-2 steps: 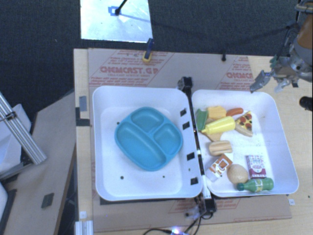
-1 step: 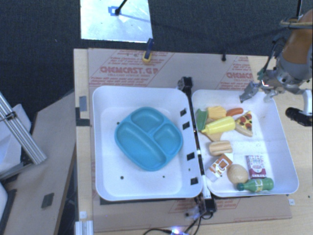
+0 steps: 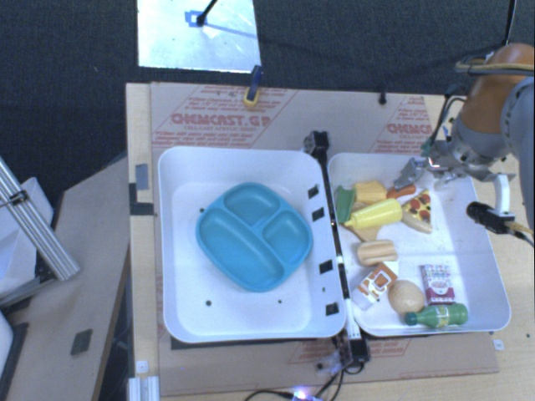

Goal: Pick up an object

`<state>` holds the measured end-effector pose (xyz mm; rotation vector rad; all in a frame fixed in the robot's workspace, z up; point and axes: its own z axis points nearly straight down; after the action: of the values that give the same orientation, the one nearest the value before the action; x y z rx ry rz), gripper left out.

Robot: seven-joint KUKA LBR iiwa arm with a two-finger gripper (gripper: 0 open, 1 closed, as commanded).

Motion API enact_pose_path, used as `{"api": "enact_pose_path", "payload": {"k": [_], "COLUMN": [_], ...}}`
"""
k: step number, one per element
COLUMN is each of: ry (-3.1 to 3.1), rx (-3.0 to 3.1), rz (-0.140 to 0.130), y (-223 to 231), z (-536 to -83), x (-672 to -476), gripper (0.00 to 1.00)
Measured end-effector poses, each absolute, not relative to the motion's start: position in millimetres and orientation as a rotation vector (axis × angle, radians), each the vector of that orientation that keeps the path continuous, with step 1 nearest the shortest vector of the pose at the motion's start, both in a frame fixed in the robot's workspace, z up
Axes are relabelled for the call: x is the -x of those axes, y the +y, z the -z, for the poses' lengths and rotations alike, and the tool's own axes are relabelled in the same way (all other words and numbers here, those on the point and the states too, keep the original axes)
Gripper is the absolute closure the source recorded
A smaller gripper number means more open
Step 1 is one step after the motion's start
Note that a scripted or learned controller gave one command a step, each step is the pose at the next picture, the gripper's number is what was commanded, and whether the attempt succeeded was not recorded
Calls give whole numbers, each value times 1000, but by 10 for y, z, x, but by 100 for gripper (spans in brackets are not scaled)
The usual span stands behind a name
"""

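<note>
Objects for picking lie in the right bin [image 3: 481, 257], all of them on the near and left side of the gripper [image 3: 411, 175]. Just beside its tips sit a small orange carrot-like piece [image 3: 402, 190] and a pizza slice [image 3: 418, 210]; nothing shows between the fingers. Whether those fingers are spread or closed cannot be told, since they are small and blurred against the white bin floor. A little further to the gripper's left is a yellow block [image 3: 370, 192], with a green leaf-shaped piece [image 3: 343, 201] beyond it and a yellow bottle [image 3: 376, 215] lying on its side just below. Nearer the camera from the gripper come a bread roll [image 3: 376, 251], a small orange-and-white carton [image 3: 378, 282], a potato [image 3: 405, 296], a red packet [image 3: 436, 283] and a green bottle [image 3: 436, 315] lying flat at the bin's near edge. Well to the gripper's left, the left bin [image 3: 180, 224] holds a blue divided plate [image 3: 253, 236]. The arm [image 3: 493, 111] enters from the right, above the right bin's far corner.
</note>
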<state>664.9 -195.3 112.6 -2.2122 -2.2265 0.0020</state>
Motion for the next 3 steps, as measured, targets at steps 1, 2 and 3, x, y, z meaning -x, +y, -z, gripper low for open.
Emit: {"api": "enact_pose_path", "payload": {"k": [1, 2, 3], "ry": [-2236, -2237, -2231], "rx": [2222, 2218, 2220], "rz": [20, 7, 6], "y": [-1935, -1947, -1902], "z": [-911, -985, -1439], "x": [-6706, -6682, -6712], "gripper": [0, 100, 100]}}
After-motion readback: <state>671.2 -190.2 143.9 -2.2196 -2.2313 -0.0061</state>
